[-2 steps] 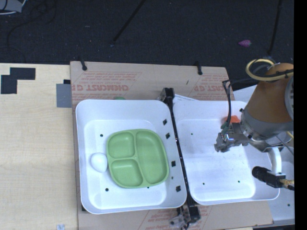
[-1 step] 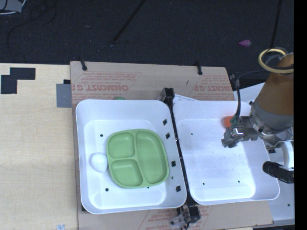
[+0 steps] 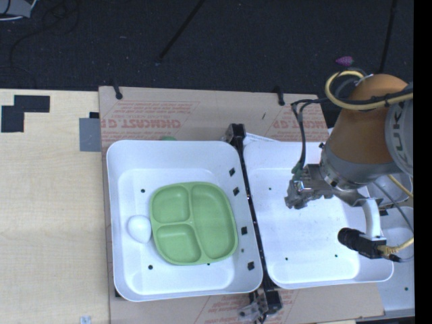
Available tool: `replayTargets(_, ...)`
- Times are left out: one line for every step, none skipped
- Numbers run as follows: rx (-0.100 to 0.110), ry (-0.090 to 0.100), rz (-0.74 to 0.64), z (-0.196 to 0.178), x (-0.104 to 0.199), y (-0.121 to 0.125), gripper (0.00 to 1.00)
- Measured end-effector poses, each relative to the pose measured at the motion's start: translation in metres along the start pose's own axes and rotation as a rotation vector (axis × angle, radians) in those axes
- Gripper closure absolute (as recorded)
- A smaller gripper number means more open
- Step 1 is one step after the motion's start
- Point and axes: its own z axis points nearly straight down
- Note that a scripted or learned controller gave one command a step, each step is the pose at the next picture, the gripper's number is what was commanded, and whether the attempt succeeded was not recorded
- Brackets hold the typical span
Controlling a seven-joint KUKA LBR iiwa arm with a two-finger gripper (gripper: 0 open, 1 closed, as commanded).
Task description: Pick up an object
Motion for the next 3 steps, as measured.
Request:
replayTargets(-0.002, -0.001, -0.001, -0.01, 0.052, 0.005, 1.0)
replayTargets(-0.002, -0.001, 0.001, -0.011, 0.094, 0.014, 1.0)
replayTargets(-0.001, -0.003, 0.001, -0.003, 0.137, 0.028, 1.0)
